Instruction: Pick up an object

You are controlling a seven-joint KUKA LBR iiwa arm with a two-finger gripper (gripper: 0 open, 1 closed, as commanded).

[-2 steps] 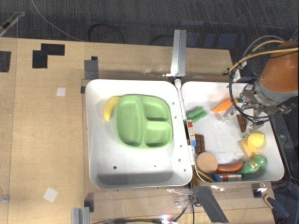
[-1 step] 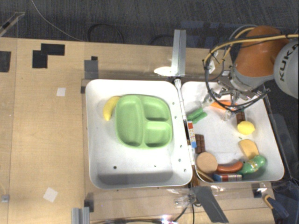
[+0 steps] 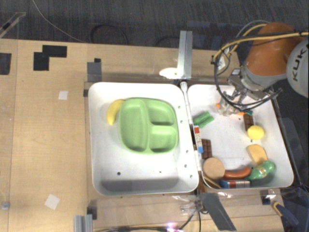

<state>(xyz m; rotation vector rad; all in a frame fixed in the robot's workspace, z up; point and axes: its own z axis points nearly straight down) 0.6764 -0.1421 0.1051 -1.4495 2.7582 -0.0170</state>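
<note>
The gripper [image 3: 235,105] hangs over the far part of the right bin [image 3: 286,144] (if its fingers are apart, I cannot tell). A lemon [image 3: 256,132] lies near, a green block [image 3: 203,119] beside.

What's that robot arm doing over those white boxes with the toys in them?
It is trying to pick up a toy. Its hand hangs over the back of the right bin, above the pretend food. A yellow lemon, a green block and a sausage lie in that bin. The left bin holds a green divided plate with a banana beside it.
</note>
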